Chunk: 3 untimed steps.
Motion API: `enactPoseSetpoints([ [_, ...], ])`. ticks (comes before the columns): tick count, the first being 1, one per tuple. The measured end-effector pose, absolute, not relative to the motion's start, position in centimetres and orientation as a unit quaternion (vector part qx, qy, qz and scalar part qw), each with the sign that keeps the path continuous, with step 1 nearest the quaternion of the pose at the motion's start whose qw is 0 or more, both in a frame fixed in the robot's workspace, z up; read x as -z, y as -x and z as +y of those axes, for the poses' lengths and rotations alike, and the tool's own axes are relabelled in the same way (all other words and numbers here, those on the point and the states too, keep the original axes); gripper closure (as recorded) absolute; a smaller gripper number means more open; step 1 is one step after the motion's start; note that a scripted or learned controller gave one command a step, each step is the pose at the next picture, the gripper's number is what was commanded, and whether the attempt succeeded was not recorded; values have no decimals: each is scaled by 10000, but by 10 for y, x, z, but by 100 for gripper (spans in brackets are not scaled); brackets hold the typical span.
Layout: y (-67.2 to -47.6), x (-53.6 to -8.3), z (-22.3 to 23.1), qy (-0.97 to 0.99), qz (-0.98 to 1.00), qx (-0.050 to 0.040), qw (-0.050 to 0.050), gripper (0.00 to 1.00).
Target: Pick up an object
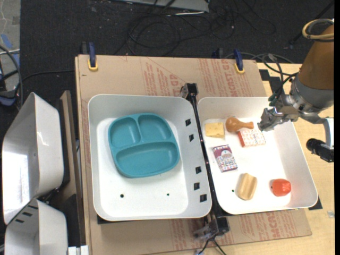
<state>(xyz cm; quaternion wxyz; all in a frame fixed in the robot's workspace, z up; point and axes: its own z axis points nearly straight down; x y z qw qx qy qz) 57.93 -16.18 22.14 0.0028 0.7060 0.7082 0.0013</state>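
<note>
Teal tray (143,145) in left bin (101,158); jaws (267,122) (arm from right) above red-white box (251,138).

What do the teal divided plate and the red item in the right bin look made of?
Teal divided plate: likely moulded plastic, smooth with a soft sheen and rounded compartment ridges. Red item: probably glossy plastic or rubber, a toy tomato perhaps; a small highlight shows, but it is too small to be sure.

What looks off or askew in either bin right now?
Nothing spilled or damaged. The teal divided plate lies slightly rotated in the left bin. In the right bin, the cheese wedge, drumstick, red-and-white box, purple packet, bread roll and tomato lie scattered apart. The end effector hovers near the box.
</note>
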Motion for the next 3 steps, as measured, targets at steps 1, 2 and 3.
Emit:
enactPoseSetpoints([
  [1,-581,-269,-162,-7059,7083,-15,32,100],
  [2,-591,-269,-103,-7039,7103,-10,2,100],
  [3,-590,-257,-58,-7046,7096,2,-10,100],
])
